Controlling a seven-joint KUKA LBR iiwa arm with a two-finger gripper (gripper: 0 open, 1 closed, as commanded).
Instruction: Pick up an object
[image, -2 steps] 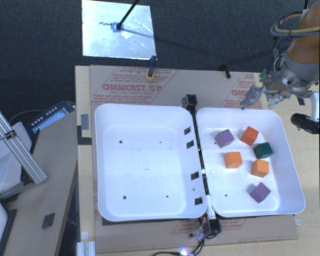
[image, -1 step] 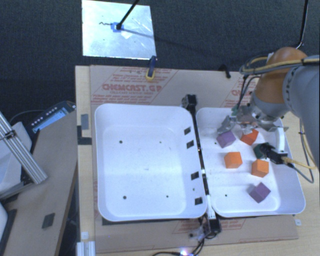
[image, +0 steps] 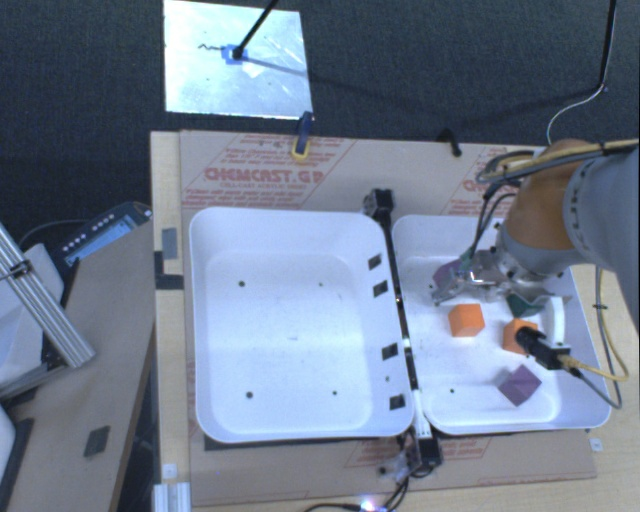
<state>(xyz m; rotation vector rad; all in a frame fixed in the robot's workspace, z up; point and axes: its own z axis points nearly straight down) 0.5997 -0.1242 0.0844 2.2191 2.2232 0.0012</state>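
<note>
The right bin (image: 470, 415) holds several small objects. An orange cube (image: 466, 320) lies near its middle, and a second orange piece (image: 515, 335) lies just right of it. A purple block (image: 519, 385) rests toward the bin's front right corner. Part of a dark green object (image: 523, 304) shows under the arm. My gripper (image: 455, 283) hangs low over the back half of the right bin, just above and left of the orange cube. The arm's wrist hides what lies directly beneath it.
The left bin (image: 215, 240) sits beside the right one, with a black hinge strip (image: 395, 300) between them. A white piece (image: 556, 322) and a black connector (image: 538, 350) with a yellow cable lie by the right bin's far wall.
</note>
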